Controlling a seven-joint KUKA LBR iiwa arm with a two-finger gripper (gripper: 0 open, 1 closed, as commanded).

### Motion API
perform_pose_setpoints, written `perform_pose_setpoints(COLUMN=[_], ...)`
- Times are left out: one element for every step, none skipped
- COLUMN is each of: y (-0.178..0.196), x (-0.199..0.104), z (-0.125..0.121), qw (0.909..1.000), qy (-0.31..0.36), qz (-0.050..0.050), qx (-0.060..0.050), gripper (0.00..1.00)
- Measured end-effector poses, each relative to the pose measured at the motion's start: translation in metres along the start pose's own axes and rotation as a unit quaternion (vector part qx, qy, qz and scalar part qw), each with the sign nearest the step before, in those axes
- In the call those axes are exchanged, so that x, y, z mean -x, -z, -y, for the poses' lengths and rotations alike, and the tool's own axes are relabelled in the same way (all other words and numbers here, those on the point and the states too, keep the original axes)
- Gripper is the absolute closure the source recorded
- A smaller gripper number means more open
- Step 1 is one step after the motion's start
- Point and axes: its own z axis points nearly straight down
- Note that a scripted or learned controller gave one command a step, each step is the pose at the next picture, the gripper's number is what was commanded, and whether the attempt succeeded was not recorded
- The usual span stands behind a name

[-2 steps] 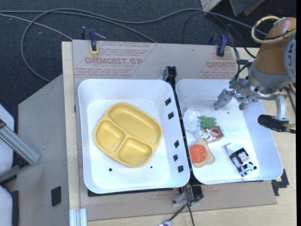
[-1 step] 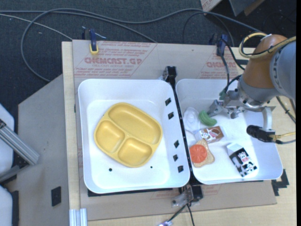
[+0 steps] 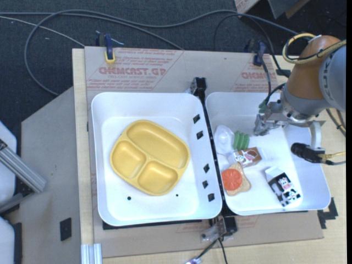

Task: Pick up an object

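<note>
The right bin (image 3: 308,202) holds several small objects: a clear plastic piece (image 3: 223,137), a green item (image 3: 241,141), a small brown packet (image 3: 248,157), a toy slice of bread with a red tomato round (image 3: 234,180), and a black-and-white carton (image 3: 283,186). My gripper (image 3: 263,125) hangs low over the bin's upper middle, just right of the green item and apart from it. Nothing shows between its fingers.
The left bin (image 3: 104,120) holds a yellow divided plate (image 3: 149,157). A black divider with clips (image 3: 202,142) runs between the bins. The arm's grey and orange body (image 3: 311,76) covers the right bin's far right corner. Cables trail behind the bench.
</note>
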Motion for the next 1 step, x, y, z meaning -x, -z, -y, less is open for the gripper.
perform_pose_setpoints(y=[0.0437], x=[-0.0001], z=[-0.0004], qw=[1.0000], qy=[0.001], qz=[0.001], qx=[0.002], gripper=[1.00])
